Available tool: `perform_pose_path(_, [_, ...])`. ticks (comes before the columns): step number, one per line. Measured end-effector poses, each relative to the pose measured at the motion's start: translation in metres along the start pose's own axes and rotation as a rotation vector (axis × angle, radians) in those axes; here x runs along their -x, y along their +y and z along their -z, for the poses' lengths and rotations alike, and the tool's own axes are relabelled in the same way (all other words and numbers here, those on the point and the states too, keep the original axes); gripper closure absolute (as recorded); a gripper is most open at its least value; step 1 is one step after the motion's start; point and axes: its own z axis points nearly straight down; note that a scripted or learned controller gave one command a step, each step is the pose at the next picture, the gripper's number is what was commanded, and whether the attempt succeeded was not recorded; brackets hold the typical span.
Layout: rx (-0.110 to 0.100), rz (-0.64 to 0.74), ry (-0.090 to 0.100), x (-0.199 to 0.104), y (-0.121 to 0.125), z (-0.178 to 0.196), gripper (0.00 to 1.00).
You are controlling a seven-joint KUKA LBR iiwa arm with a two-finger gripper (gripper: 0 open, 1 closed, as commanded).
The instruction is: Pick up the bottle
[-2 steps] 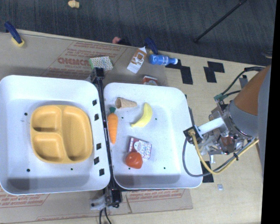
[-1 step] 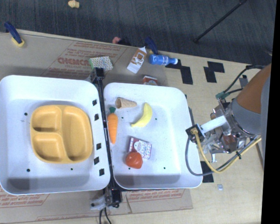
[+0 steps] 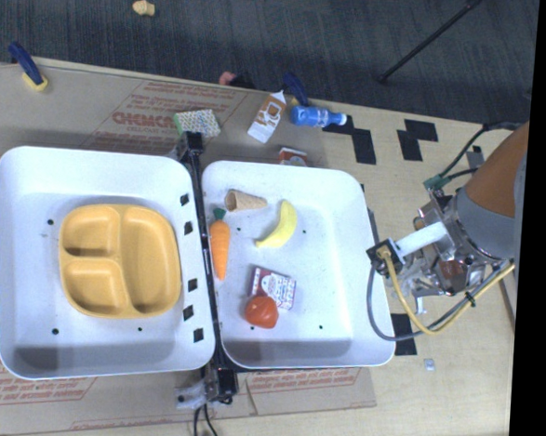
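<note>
The blue bottle (image 3: 315, 118) lies on its side on the desk (image 3: 447, 402), outside both bins, just behind the far rim of the right bin (image 3: 368, 266) and next to a small carton (image 3: 267, 117) that also lies on the desk. The gripper (image 3: 437, 266) is well apart from the bottle, off the right edge of the right bin, over the desk; wires and a yellow cable loop (image 3: 416, 311) crowd around it, and I cannot tell whether its fingers are open or closed. Nothing shows between them. Inside the right bin lie a carrot (image 3: 219, 246) along the left wall, an ice cream cone (image 3: 244, 201) near the far left corner, a banana (image 3: 280, 226) just right of the cone, a small red and white packet (image 3: 274, 286) toward the middle, and a red tomato-like piece (image 3: 261, 311) touching the packet's near edge. The left bin (image 3: 18, 269) holds a yellow divided plate (image 3: 121, 260) with three compartments. A small patterned pad (image 3: 198, 120) sits on the desk behind the gap between the two bins, and a blue clamp (image 3: 26, 65) grips the cardboard at the far left corner
</note>
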Motion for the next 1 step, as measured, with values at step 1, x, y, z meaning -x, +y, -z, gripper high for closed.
perform_pose_path(1, [-0.004, 0.009, -0.002, -0.0003, -0.0007, 0.0095, 1.00])
